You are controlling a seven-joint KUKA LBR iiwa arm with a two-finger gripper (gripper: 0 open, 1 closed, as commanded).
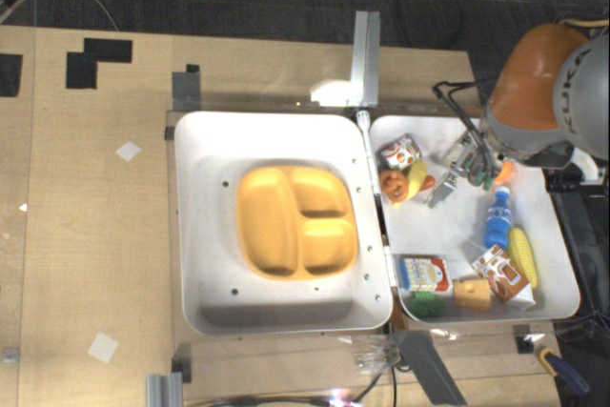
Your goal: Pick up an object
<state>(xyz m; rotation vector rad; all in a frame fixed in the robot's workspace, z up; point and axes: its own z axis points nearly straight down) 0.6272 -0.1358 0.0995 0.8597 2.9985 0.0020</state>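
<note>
Nearest the camera, along the front wall of the right bin (562, 295), lie a small carton (423, 274) with a green item (426, 304) at its 6 o'clock, then a tan block (472, 293), a brown-and-white carton (503, 275) and a corn cob (522, 256) — packed touching, with little free margin at that edge. A blue bottle (497, 219) stands at the corn's 11 o'clock. The left bin (205, 205) holds a yellow divided tray (294, 219) at its centre, bare floor all round it. Farther back, a can (400, 152), an orange fruit (393, 187) and a yellow piece (416, 174) crowd the right bin's dividing wall. My gripper (454, 176) hangs at their 3 o'clock over open floor — I cannot tell its state.
</note>
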